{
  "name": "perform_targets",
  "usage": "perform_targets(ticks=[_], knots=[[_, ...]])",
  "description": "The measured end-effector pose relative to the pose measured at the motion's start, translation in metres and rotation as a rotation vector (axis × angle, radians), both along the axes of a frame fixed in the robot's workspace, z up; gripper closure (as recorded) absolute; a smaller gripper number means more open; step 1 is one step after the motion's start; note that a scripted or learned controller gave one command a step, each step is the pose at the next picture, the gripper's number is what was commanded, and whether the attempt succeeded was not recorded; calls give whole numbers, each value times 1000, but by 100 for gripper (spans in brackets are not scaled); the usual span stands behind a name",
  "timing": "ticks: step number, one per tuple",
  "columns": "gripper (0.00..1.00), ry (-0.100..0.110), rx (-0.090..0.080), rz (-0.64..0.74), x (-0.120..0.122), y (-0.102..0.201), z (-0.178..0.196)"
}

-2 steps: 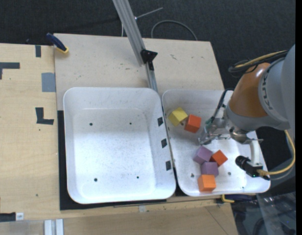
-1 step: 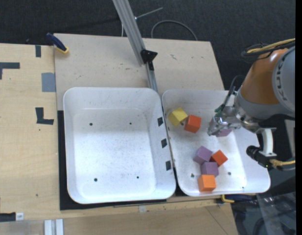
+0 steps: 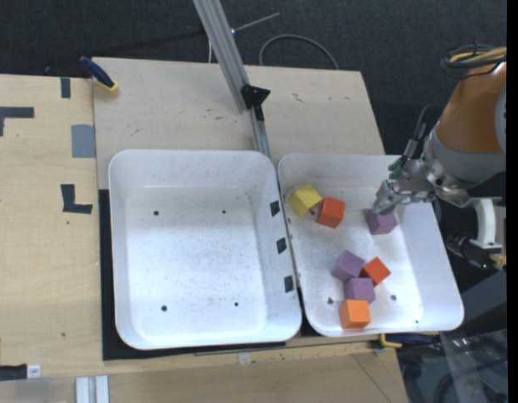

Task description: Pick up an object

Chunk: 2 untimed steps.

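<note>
Right now the robot arm (image 3: 473, 124) is reaching in from the right, over the right bin (image 3: 426, 263). Its gripper (image 3: 391, 198) is hanging just above a purple block (image 3: 381, 221) near the far right side of that bin.

What could go wrong? I think the gripper could be coming down a bit off to one side, not right over the middle of the block. Then it could be pushing the block away and not catching it. The block is also sitting close to the bin's wall, so one finger could be bumping the wall on the way down. The block is small, too, and it could be slipping out if the grab is only on a corner.

The gripper is looking dark and bunched up from where I am standing. I cannot tell if it is spread wide or pressed together. It seems to be touching the top of the purple block, or very nearly, but I am not seeing the block pinched inside it, so I am not saying it is holding anything.

Other blocks are lying in the same bin. A yellow block (image 3: 306, 199) and an orange block (image 3: 330, 211) are touching each other to the left. More purple and orange ones are sitting nearer the front. The left bin (image 3: 191, 250) is sitting beside it.
</note>
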State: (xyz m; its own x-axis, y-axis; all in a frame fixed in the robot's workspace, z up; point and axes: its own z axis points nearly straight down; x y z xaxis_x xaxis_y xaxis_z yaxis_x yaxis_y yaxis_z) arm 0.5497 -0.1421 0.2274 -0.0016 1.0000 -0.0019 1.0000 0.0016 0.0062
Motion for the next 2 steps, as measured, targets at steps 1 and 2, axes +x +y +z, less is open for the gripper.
perform_targets(ticks=[1,2], knots=[[100,2,1,0,1,0,49],[100,9,3,3,-12,48,30]])
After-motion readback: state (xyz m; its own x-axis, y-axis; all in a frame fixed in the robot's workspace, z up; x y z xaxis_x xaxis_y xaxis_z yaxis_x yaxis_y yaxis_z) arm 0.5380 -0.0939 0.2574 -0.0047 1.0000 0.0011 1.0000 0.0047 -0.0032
